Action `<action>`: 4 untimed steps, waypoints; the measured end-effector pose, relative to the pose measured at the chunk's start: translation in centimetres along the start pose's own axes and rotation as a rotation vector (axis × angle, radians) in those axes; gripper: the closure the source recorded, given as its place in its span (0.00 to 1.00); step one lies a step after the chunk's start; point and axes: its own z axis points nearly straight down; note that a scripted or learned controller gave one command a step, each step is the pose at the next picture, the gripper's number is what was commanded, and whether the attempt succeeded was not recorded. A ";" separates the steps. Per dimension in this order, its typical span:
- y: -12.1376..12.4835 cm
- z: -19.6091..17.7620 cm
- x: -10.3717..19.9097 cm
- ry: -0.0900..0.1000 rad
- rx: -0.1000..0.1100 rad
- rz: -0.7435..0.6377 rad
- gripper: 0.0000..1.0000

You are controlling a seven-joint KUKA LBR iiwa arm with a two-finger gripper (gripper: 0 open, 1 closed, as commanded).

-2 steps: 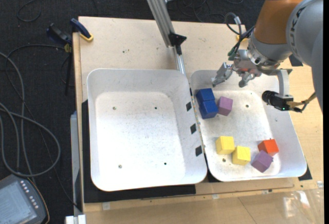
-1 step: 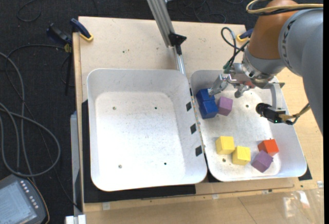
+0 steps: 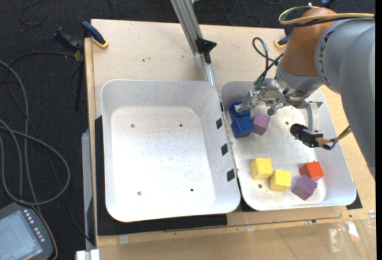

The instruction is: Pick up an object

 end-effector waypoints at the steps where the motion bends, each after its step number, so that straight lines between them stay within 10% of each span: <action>1: 0.1 -1.0 -0.1 0.000 -0.004 0.003 1.00; 4: 0.5 -16.4 -2.0 0.001 0.006 0.001 1.00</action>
